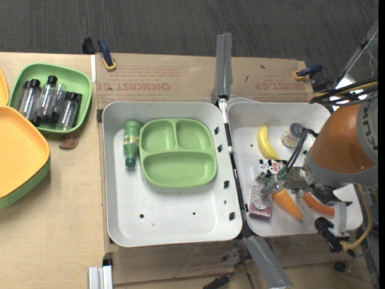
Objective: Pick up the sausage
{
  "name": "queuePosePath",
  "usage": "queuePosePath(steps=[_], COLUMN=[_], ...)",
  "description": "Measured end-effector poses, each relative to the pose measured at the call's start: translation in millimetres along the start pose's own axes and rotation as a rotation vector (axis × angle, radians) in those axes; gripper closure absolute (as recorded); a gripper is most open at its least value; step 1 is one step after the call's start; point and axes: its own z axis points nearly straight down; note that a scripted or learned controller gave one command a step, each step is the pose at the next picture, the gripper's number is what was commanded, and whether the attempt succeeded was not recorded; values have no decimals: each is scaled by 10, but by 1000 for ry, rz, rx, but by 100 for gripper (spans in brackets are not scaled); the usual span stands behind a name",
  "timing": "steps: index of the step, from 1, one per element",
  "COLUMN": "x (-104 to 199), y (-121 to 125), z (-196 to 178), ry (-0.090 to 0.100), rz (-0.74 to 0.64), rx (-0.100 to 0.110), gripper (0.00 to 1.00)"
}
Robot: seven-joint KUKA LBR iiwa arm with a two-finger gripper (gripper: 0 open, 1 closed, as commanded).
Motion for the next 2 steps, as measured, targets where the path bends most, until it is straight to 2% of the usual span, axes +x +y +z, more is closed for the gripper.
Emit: queuePosePath(steps=[1, 2], x=[7, 350], y=[12, 486], z=[-95, -951], ry=[2, -1], rz=[3, 71], rx=[-2, 9], gripper=[100, 100])
